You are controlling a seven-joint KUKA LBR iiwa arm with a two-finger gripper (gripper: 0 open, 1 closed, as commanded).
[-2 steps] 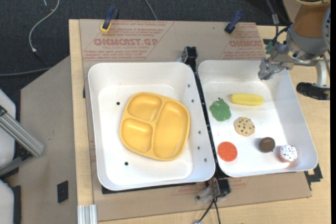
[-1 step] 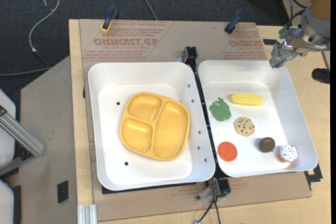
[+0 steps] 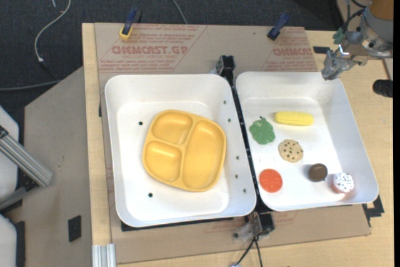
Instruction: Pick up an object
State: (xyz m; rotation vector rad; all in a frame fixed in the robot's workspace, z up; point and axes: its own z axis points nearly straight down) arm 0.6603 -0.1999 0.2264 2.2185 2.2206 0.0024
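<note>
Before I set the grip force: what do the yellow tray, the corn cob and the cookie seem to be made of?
The yellow tray looks like moulded hard plastic: smooth, evenly coloured, with a soft sheen on its divider ridges. The corn cob looks like plastic toy food, uniformly bright yellow; its hardness cannot be judged. The cookie looks matte tan with dark specks, likely plastic or foam.

A yellow divided plate point(image 3: 185, 150) lies in the left bin point(image 3: 119, 103); the right bin point(image 3: 350, 109) holds corn point(image 3: 294, 118), a cookie point(image 3: 290, 151) and a tomato slice point(image 3: 270, 180); the end effector point(image 3: 331, 67) hovers above its far rim.
</note>
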